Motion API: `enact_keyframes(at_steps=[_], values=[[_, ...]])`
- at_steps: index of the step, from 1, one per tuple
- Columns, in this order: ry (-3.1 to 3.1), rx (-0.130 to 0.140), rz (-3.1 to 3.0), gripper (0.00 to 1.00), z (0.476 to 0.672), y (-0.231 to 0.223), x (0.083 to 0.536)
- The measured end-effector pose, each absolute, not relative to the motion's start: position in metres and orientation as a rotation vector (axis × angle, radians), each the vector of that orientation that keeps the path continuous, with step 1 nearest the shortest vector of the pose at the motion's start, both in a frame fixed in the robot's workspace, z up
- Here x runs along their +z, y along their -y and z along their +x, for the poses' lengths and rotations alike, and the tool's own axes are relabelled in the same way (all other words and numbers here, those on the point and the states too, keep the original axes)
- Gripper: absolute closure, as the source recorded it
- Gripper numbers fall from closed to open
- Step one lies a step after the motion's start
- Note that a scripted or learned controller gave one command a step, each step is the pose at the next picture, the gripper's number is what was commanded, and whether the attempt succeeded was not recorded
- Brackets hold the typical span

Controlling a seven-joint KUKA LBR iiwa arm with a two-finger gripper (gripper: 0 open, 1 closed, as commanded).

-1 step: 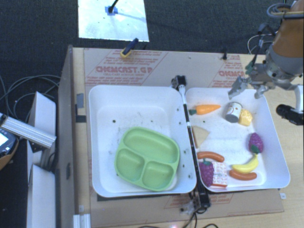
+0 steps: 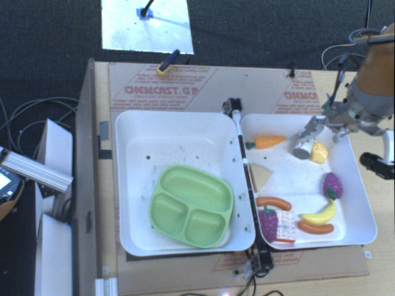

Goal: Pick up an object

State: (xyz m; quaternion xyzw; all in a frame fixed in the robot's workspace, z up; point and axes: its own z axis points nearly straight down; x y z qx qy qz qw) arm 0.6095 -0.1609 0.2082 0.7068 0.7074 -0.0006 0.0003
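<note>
Corn, a small yellow piece, lies at about 1 o'clock in the right bin, just beside the jaws, which hang over the bin's upper part at the corn's 9 o'clock. Whether the jaws are spread or pressed together I cannot tell; the tip looks like a grey blur. A carrot lies at the jaws' 9 o'clock, near the bin's inner wall. Below, a purple eggplant sits at the corn's 6 o'clock, with a banana and a sausage further down. A wedge, a second sausage, grapes and a small card fill the bin's 7 o'clock side. The left bin holds a green tray. Both bins rest on the desk.
</note>
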Motion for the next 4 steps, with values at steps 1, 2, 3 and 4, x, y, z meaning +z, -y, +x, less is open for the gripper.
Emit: enact_keyframes(at_steps=[1, 2, 3, 4], values=[[-2.223, -0.002, 2.221, 0.00, 0.631, 0.183, 0.112], [-2.219, 0.002, 2.217, 0.00, 0.608, 0.207, 0.183], [-2.220, 0.002, 2.218, 0.00, 0.559, 0.207, 0.094], [-2.223, 0.005, 2.212, 0.00, 0.668, 0.206, 0.142]])
